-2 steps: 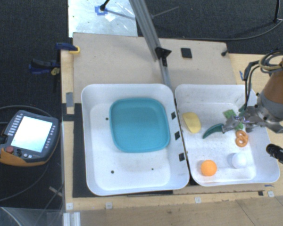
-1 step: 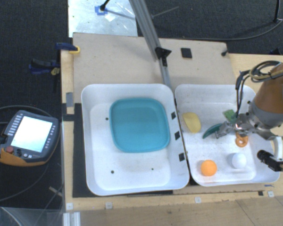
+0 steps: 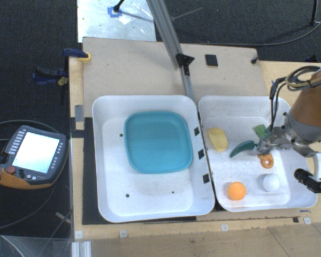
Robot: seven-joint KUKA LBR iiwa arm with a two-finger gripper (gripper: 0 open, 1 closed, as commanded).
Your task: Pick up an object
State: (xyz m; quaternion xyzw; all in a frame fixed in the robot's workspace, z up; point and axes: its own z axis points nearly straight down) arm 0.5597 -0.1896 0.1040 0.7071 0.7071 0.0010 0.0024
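Observation:
The right bin [image 3: 224, 108] holds a yellow sponge-like block [image 3: 218, 139], a dark teal curved piece [image 3: 242, 148], a small green piece [image 3: 259, 129], an orange ring [image 3: 266, 161], an orange ball [image 3: 236, 191] and a white ball [image 3: 270, 182]. My gripper [image 3: 267, 145] reaches in from the right and hangs low over the bin's right half, between the teal piece and the orange ring, just below the green piece. Its fingertips are too small and dark to read. I see nothing clearly between them.
The left bin [image 3: 107, 143] carries a turquoise square plate [image 3: 158, 142]. A grey pole [image 3: 168, 31] slants down to the seam between the bins. A teach pendant [image 3: 31, 157] lies off the bench at left. The arm's orange-banded wrist [image 3: 310, 108] fills the right edge.

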